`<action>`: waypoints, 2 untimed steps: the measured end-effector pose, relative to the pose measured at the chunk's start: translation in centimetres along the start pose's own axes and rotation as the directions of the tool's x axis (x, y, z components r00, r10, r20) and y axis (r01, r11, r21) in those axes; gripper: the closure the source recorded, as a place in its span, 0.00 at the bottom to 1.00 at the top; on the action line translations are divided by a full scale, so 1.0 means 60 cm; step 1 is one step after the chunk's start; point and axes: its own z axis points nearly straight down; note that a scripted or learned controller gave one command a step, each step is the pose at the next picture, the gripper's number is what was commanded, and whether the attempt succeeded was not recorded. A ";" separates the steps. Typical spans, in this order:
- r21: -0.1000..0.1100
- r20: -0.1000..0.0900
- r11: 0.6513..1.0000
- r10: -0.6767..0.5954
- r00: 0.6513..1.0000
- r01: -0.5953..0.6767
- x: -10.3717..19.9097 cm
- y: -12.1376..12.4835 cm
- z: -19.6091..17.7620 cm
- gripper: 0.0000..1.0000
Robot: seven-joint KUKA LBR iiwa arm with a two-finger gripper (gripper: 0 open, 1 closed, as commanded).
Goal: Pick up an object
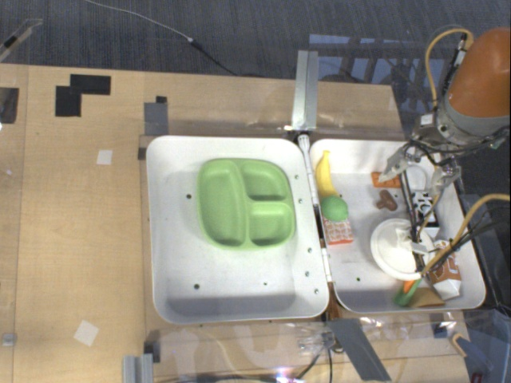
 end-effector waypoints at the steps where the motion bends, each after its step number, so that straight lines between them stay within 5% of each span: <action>1: 0.013 -0.003 1.000 0.012 1.000 -0.012 -0.048 0.024 0.040 0.00; 2: 0.010 -0.005 1.000 0.020 1.000 -0.020 -0.089 0.110 0.075 0.00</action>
